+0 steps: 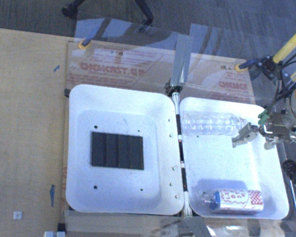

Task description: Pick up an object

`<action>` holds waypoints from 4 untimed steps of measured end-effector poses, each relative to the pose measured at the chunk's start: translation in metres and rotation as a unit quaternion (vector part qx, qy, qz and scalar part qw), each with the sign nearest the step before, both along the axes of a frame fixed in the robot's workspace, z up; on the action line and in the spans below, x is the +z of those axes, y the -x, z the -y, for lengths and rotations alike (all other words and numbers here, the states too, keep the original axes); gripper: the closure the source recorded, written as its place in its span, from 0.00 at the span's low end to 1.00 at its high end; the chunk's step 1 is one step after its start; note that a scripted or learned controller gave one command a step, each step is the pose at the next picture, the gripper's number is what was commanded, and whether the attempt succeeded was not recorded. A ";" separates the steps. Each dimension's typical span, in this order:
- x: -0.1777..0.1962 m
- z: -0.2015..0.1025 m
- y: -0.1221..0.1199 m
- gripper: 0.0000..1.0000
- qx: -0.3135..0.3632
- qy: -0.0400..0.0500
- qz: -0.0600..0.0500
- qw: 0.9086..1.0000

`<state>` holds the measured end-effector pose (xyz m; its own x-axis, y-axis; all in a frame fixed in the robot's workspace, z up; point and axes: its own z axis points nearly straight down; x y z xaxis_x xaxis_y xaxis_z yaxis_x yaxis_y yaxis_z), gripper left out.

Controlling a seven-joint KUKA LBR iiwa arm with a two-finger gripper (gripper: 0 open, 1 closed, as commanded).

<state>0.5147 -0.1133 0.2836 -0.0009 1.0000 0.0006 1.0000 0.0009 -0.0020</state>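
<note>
Jaws (256, 137) spread wide, holding nothing — clear bottle (212, 122) lies just left (right bin (282, 195)), apart.

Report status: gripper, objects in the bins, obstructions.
Gripper open above right bin, holding nothing. Clear bottle lying just left of it; labelled bottle at near edge. Dark pad in left bin. Nothing blocking.

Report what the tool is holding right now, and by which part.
Nothing is held. The tool hangs open over the right bin, just right of the clear plastic bottle, with nothing between its fingers.
</note>
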 end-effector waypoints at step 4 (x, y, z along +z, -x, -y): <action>-0.188 0.094 0.031 0.00 -0.065 -0.002 0.003 0.998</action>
<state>0.4837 -0.2074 0.0958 0.1279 0.9918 0.0059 0.9918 -0.1279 0.0033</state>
